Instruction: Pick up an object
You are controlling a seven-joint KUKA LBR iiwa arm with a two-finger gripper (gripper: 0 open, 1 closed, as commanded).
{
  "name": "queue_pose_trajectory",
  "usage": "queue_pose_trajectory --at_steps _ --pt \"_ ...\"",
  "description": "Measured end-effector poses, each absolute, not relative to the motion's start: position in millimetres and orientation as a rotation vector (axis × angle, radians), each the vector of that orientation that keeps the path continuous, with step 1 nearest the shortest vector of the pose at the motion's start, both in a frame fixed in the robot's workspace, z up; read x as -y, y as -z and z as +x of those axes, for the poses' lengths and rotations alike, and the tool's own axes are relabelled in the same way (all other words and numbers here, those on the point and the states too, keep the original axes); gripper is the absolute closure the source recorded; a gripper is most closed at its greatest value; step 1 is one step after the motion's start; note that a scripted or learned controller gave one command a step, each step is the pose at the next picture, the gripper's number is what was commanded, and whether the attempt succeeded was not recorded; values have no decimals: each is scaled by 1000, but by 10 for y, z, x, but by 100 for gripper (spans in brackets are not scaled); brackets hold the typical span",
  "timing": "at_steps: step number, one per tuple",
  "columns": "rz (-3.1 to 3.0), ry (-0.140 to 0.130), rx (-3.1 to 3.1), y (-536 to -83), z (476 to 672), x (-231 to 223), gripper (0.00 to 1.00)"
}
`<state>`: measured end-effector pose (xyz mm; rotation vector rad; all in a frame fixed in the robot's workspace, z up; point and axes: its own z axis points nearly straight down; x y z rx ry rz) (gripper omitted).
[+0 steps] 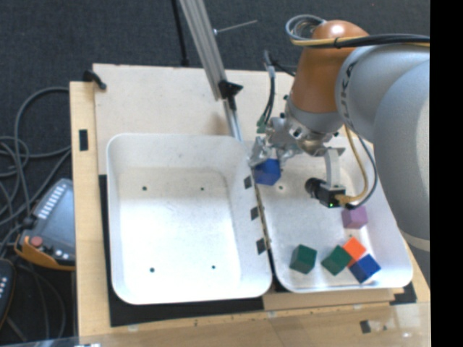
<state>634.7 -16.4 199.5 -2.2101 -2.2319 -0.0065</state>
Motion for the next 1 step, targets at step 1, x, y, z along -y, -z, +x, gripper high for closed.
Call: queue_pose_trajectory --at_steps 1 --pt "-2212 8 2233 -2287 6579 -556 100"
